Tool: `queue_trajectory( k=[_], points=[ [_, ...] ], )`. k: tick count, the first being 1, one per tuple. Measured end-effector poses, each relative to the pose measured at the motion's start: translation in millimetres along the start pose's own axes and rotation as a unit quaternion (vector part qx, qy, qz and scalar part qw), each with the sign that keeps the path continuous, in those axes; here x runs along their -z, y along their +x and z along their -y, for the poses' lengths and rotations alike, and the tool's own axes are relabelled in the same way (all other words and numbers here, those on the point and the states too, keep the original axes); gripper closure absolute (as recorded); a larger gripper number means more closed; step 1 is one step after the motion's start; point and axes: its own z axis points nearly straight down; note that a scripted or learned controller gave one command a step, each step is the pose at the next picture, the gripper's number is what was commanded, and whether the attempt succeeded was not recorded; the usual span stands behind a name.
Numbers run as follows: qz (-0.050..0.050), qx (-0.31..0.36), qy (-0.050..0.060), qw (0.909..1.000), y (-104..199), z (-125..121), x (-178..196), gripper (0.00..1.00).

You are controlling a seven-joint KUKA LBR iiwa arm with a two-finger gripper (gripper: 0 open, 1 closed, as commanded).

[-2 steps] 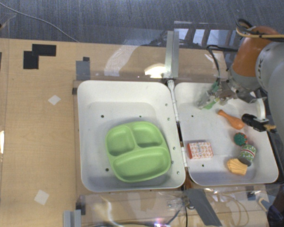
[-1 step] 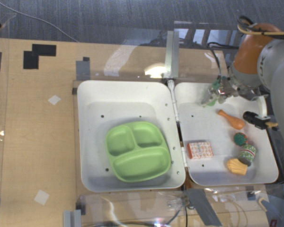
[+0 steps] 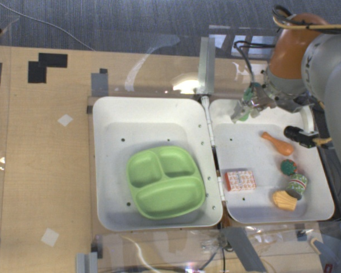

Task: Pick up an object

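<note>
My gripper (image 3: 242, 112) hangs low over the far left corner of the right bin (image 3: 238, 209), with the grey arm and its orange band reaching in from the upper right. Apart from it in that bin lie an orange carrot-shaped toy (image 3: 277, 143), a small red and white box (image 3: 240, 180), a round green and red toy (image 3: 288, 166), a green and white cup (image 3: 298, 183) and a yellow toy (image 3: 285, 200). The carrot is the nearest, to the gripper's right and nearer the front. I see nothing held in the gripper.
The left bin (image 3: 111, 124) holds a green divided plate (image 3: 165, 181) towards its front. A raised rim (image 3: 210, 147) separates the two bins. A metal post (image 3: 207, 64) stands behind the bins where they meet.
</note>
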Motion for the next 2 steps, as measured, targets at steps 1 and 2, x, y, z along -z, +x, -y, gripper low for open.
queue_trajectory(
  k=[1, 2],
  points=[
    [0.000, 0.104, 0.000, 0.9946, 20.2, -5.4, 63.5, 1.00],
    [-0.001, 0.064, 0.001, 0.9980, 77.7, -19.6, 42.5, 1.00]
  ],
)
